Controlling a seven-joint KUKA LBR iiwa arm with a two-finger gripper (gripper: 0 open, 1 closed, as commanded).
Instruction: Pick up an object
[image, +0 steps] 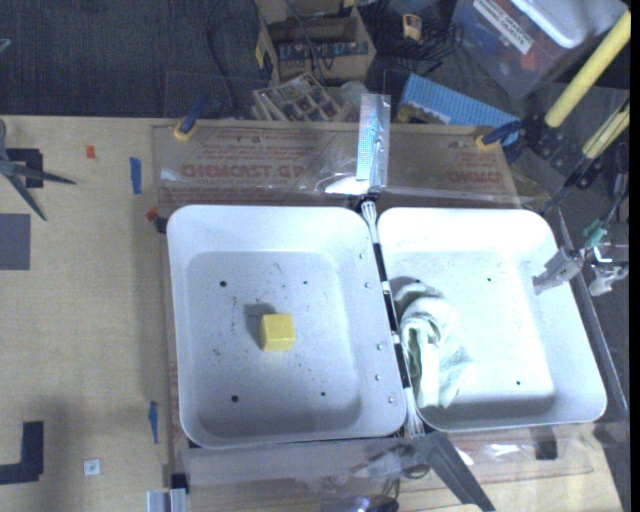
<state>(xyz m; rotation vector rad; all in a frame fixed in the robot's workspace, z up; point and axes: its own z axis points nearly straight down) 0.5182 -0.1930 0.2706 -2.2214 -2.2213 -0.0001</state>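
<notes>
A small yellow block (278, 331) lies near the middle of the left white bin (190, 300), resting flat on its speckled floor. In the right white bin (520, 240) a crumpled white and green soft item (432, 345) lies against the left wall, beside the divider between the bins. Nothing touches either object.
A metal bracket (565, 268) juts over the right bin's right rim. Behind the bins lie a plastic-covered board (260, 165) and an upright shiny strip (373, 140). A yellow pole (595, 60) slants across the top right. Wooden bench (80, 300) stretches to the left.
</notes>
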